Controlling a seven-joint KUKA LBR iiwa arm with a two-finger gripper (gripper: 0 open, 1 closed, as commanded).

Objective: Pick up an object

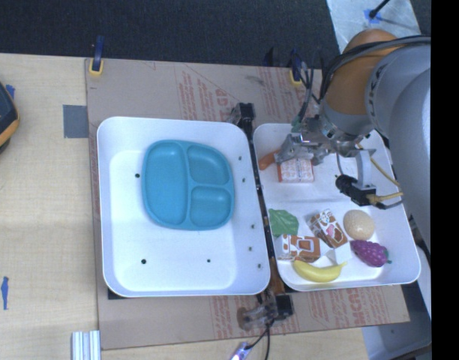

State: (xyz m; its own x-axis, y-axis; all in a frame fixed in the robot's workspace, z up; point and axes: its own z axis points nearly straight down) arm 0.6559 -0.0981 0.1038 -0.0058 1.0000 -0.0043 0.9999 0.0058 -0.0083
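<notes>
Lying nearest, a yellow plastic banana (317,271) is waiting unpicked while the robot's hand (301,153), grip state untellable, is hovering over a small orange-and-white carton (295,172).

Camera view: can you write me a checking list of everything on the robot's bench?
Surface: wooden bench under a cardboard sheet, bearing two white bins.
Job's things: right bin holds a banana, purple grapes, an egg, a green leaf, small snack packs and a white-and-red box.
Clutter: left bin holds a blue divided plate.
Grippers: end effector above the box.
Cables: black cables at the wrist.
Surroundings: dark floor.
</notes>
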